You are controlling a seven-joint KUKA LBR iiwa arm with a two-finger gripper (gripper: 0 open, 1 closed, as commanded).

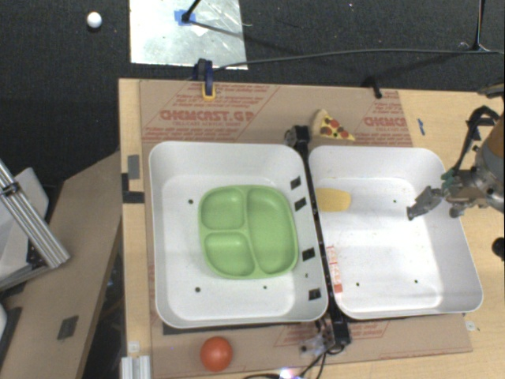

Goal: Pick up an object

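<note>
- Yellow block (333, 200) is the likeliest thing to pick: it lies flat in the right bin (442, 290), in that bin's upper left corner, just beside the divider between the 2 bins.
- Claw (420, 206) sits at the right of the frame, over the right bin's upper right part, well apart from the yellow block. Its dark tip points left toward the middle of the bin. Whether it is open or closed I cannot tell; nothing is seen in it.
- Step in hand, as I judge it: the approach. No grasp is made yet, and the block rests untouched on the bin floor.
- Next move calls for travel leftward across the bin until the claw stands above the block, then a descent with the grip set across the block's short side. The block is low and close to the bin wall, so there is little room on that side.
- Other candidates: a green sectioned plate (248, 231) in the left bin (170, 298), a pizza-slice toy (333, 126) on the surface (260, 105) above the right bin, and an orange ball (216, 353) at the lower edge.
</note>
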